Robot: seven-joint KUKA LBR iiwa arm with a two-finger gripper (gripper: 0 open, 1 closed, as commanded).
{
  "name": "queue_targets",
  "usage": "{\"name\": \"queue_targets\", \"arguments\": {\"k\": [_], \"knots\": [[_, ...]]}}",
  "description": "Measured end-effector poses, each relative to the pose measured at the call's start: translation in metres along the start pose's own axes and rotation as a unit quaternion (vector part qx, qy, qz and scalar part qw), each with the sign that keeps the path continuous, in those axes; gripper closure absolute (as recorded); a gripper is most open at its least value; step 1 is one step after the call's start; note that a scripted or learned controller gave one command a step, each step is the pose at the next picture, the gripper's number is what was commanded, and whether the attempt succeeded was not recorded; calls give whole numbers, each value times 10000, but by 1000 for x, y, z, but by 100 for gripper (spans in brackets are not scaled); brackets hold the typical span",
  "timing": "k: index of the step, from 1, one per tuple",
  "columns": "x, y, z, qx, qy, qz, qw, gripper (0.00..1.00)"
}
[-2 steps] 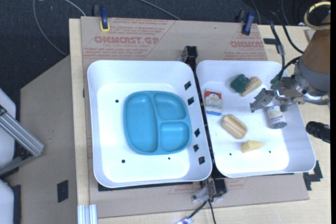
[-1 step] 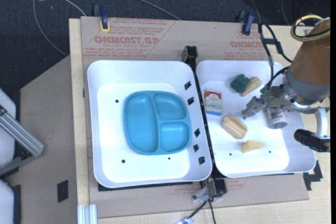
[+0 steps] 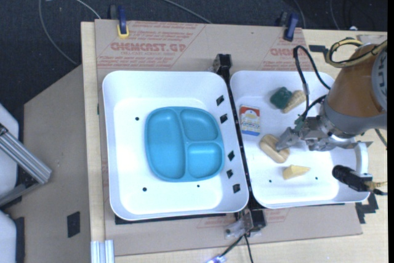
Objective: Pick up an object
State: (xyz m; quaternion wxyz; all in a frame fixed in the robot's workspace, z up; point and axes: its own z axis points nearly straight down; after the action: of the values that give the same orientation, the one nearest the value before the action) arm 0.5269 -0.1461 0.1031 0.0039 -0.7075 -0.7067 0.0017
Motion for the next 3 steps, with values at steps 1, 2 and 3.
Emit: {"name": "queue_targets", "arguments": {"k": [1, 2, 3], "knots": [[0, 2, -15, -42, -7, -4, 10000, 100], [-6, 10, -64, -68, -23, -8, 10000, 100], [4, 12, -116, -73, -21, -17, 10000, 100]]}}
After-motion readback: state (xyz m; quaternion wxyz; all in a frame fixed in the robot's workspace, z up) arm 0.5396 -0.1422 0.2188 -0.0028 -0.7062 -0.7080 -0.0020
